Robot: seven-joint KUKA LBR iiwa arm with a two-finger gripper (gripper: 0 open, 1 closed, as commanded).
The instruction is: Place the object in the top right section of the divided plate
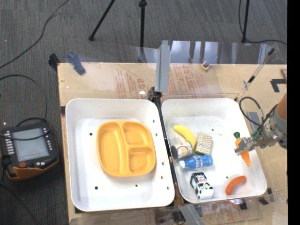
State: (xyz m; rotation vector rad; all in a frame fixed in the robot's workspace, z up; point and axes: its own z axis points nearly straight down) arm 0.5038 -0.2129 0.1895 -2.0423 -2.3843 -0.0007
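My wrist (277, 136): grey metal, orange band above. Black cable (247, 111) loops alongside. My pincer (243, 147): small, grey, metallic, boxy.

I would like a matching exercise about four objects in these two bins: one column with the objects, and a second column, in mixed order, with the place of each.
Objects:
1. yellow divided plastic plate
2. yellow banana
3. black-and-white printed small carton
4. orange toy carrot

Places:
A. right bin, near its front edge
B. left bin, in the middle
C. right bin, at the claw on the right side
D. right bin, upper left part

Pairs: 1-B, 2-D, 3-A, 4-C
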